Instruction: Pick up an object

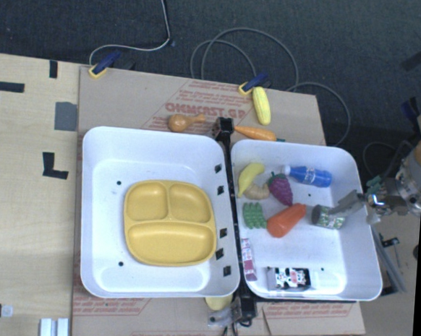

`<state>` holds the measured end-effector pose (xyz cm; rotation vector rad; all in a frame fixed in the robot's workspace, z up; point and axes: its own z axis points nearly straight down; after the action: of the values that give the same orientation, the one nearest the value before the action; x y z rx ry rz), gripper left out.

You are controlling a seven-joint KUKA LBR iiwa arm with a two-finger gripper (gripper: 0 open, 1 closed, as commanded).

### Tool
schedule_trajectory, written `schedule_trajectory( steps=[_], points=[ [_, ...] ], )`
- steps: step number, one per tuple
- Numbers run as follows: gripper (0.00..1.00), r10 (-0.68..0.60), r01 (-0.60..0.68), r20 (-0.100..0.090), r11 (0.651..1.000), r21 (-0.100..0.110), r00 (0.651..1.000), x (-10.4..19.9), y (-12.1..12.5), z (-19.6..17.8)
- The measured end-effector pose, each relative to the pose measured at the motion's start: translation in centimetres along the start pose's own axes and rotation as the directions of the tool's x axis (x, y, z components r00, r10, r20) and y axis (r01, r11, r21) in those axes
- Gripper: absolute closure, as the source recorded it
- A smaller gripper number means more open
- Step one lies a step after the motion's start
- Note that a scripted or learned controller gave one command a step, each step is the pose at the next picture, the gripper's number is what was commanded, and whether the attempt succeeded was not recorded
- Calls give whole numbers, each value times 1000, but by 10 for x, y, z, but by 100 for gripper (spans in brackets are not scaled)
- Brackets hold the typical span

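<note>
approach step, by my read: end effector [331, 217] reaches in over the right rim of the right bin [357, 280], sitting low near the middle of that bin's right half; a greyish-green blur at its tip, cannot tell whether that is a small object or part of the tool, and cannot tell how the tool is set, wide or narrow, so no claim of a hold. nearest candidate is the orange carrot-like toy [286, 219], just to the left of the tip, lying tilted. beyond it a green ridged piece [254, 215], a dark purple grape-like toy [280, 188], a yellow banana [250, 177], and a blue and white bottle [308, 176] lying on its side toward the far wall. a black and white card [289, 278] lies flat near the front wall. next move, judged: settle over one item, descend, close, lift clear; items are crowded, so a neighbour could get nudged. left bin [103, 155] carries a yellow divided tray [170, 222]. both bins rest on a cardboard sheet [194, 101] on a pale wood tabletop [19, 206] with black tape marks; corn cob [261, 105] and another carrot [254, 133] lie behind the bins; dark carpet [63, 14] with loose cables beyond.
</note>
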<state>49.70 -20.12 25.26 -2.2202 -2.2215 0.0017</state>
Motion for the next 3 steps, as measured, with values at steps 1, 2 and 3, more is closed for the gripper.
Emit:
schedule_trajectory(
  steps=[1,2,3],
  points=[
    [0,-6,6,0,1000,-17,1000,37,52,149],
    [0,-6,6,2,1000,-8,1000,62,140,166],
    [0,-1,1,6,1000,-3,1000,81,139,166]
  ],
)
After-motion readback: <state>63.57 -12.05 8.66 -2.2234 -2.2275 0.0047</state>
